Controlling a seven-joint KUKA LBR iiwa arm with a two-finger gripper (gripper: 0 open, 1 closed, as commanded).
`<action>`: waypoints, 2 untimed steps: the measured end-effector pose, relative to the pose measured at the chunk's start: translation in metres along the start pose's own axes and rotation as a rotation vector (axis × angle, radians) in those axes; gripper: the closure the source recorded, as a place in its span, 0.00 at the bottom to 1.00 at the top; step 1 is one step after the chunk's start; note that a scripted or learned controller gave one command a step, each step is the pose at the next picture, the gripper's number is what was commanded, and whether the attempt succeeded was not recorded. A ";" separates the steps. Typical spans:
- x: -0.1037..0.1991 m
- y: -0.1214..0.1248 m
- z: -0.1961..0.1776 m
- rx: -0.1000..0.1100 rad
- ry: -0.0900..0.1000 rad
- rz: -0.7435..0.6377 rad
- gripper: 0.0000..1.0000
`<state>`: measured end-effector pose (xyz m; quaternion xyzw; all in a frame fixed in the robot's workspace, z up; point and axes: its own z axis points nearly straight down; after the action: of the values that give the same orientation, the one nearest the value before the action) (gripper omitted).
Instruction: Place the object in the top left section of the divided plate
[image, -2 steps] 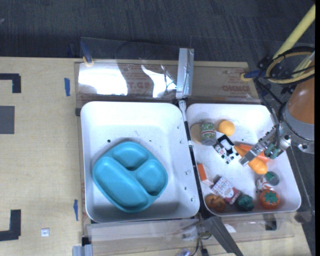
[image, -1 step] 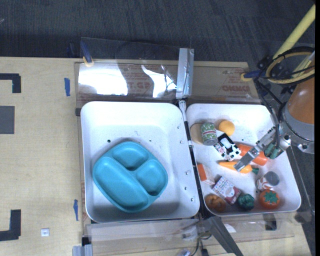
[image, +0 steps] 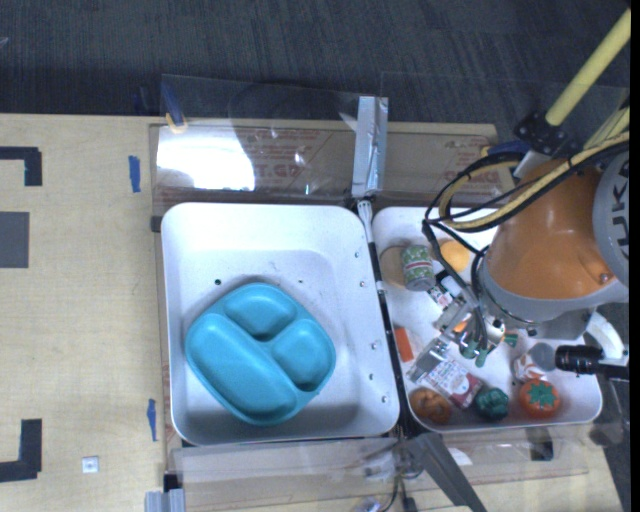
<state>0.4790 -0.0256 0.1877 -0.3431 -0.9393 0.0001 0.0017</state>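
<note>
A light blue divided plate (image: 262, 352) lies in the left bin (image: 200, 232), with one long section and two smaller ones. My gripper (image: 464, 330) hangs low over the middle of the right bin (image: 580, 412), above a cluster of small items. Just below it lies a white and red packet (image: 446, 372). A green-labelled can (image: 418, 265) lies up and left of it. The grey arm with its orange band (image: 545, 245) hides the right part of that bin.
Along the right bin's front edge sit a brown round item (image: 432, 402), a dark green item (image: 490, 402) and a red tomato-like item (image: 538, 397). An orange strip (image: 403, 344) lies by the wall between the bins. Cables (image: 470, 195) loop above the arm.
</note>
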 end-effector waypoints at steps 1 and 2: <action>-0.002 0.001 -0.012 -0.005 -0.006 0.002 1.00; -0.028 -0.032 0.003 0.000 -0.001 -0.240 1.00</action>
<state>0.4795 -0.0678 0.1844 -0.2282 -0.9736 -0.0001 0.0009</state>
